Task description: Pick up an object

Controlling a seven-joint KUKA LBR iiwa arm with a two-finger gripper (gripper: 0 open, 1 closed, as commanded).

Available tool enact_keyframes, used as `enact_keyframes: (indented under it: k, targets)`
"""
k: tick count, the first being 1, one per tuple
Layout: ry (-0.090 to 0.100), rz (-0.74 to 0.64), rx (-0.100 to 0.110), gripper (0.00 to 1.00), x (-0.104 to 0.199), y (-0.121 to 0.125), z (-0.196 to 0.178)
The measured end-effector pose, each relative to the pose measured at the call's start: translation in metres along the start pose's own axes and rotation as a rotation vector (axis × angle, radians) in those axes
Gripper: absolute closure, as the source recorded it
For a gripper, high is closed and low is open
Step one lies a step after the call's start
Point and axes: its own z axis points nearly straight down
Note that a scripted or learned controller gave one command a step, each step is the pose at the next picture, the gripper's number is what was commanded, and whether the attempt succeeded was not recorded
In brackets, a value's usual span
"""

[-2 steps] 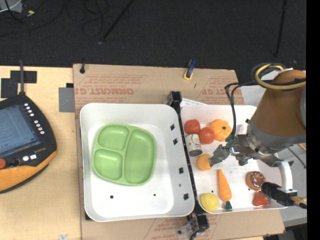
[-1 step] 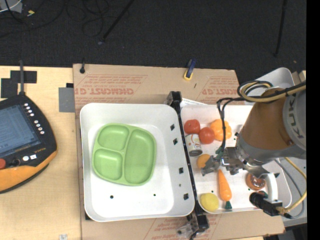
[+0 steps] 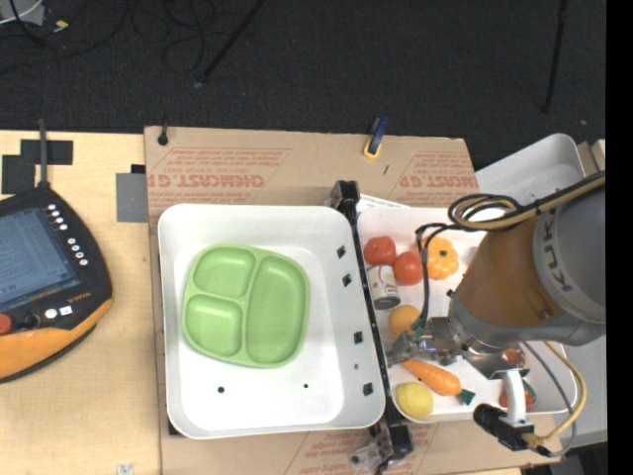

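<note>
The right bin (image 3: 381,224) holds several toy foods. A red tomato (image 3: 379,250) and a second red fruit (image 3: 407,267) lie at its far left, beside an orange pepper (image 3: 442,258). A small jar (image 3: 385,287) and an orange-yellow fruit (image 3: 404,318) sit lower down. Near the front lie a carrot (image 3: 435,375) and a yellow lemon (image 3: 414,400). My gripper (image 3: 413,342) is low in this bin, between the orange-yellow fruit and the carrot. The arm's orange band (image 3: 504,280) hides much of the bin behind it.
The left bin (image 3: 178,384) bears a green divided plate (image 3: 247,305). A black divider with clips (image 3: 358,305) runs between the bins. A teach pendant (image 3: 40,275) rests on the bench at far left. A red item (image 3: 514,396) lies under the arm at the right bin's front.
</note>
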Motion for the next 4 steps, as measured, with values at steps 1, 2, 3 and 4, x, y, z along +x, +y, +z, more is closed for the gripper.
enact_keyframes:
  k: [1, 2, 3, 4]
  targets:
    - [0.001, 0.004, -0.004, 0.00, -0.001, 0.000, 0.000]
    - [0.003, 0.010, -0.001, 1.00, -0.002, 0.000, -0.009]
    - [-0.001, 0.004, -0.007, 1.00, -0.010, -0.001, -0.067]
    - [-0.002, 0.002, -0.008, 1.00, -0.019, -0.005, -0.122]
